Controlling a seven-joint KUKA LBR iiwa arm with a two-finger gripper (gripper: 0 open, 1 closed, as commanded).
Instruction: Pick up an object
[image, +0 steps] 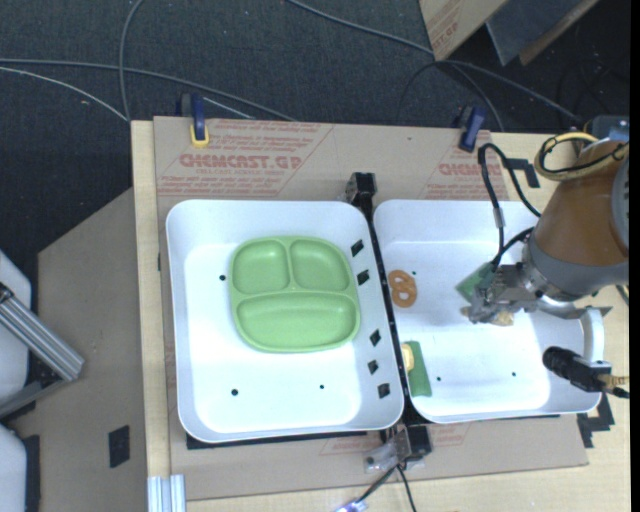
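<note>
My gripper (487, 303) hangs low over the middle of the right bin (440, 225), reaching in from the right. A small green thing (470, 286) shows right against its left side; whether it is gripped cannot be made out. A brown pretzel-shaped piece (402, 287) lies on the bin floor near the left wall. A green block with a yellow end (415, 367) lies at the bin's front left corner.
The left bin (200, 330) holds a pale green divided plate (294, 294) in its middle. A black divider with clips (372, 300) runs between the two bins. Cables trail over the dark floor behind the bench.
</note>
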